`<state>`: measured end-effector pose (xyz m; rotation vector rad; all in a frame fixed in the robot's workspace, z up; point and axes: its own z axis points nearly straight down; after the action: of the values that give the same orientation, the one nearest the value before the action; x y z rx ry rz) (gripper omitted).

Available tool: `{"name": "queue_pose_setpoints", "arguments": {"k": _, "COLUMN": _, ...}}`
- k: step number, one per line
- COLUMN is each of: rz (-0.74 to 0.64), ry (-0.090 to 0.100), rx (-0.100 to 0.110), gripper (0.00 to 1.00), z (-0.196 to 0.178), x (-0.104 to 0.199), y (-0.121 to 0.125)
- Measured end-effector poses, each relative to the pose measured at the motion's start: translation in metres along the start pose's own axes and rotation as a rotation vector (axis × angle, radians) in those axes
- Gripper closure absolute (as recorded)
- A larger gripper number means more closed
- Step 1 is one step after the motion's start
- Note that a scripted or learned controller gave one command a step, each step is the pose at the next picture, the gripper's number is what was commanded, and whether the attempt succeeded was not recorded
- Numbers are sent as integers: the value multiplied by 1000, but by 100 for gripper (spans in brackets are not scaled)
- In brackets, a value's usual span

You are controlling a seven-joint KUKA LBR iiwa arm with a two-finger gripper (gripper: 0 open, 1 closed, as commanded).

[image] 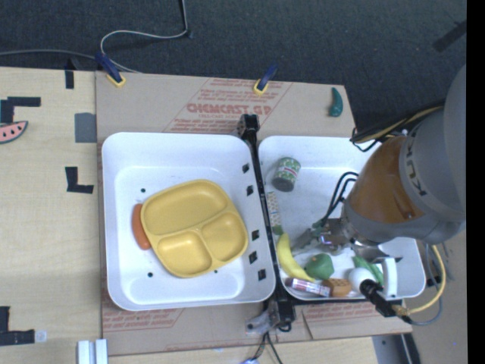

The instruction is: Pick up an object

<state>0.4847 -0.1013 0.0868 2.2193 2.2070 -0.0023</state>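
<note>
The right bin (pixel 326 154) holds a small green-and-grey can (pixel 286 174) near its back left corner. Along its front lie a yellow banana (pixel 286 258), a green rounded object (pixel 320 265), a red-and-white tube (pixel 306 285), a small tan piece (pixel 341 287) and a white-and-green bottle (pixel 371 274). My gripper (pixel 317 238) hangs low in this bin, just above the green object and right of the banana. The arm's orange band (pixel 386 192) rises behind it and hides the bin's right part.
The left bin (pixel 121 158) carries a yellow divided tray (pixel 195 226), with an orange item (pixel 139 227) poking out at the tray's left edge. A black divider clip (pixel 248 123) sits between the bins. A green object (pixel 336 102) lies on the cardboard behind the right bin.
</note>
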Motion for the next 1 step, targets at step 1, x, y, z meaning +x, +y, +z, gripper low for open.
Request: {"name": "queue_pose_setpoints", "arguments": {"k": 1, "rz": -2, "ry": 3, "rx": 1, "gripper": 100, "z": -9, "x": 1, "y": 0}}
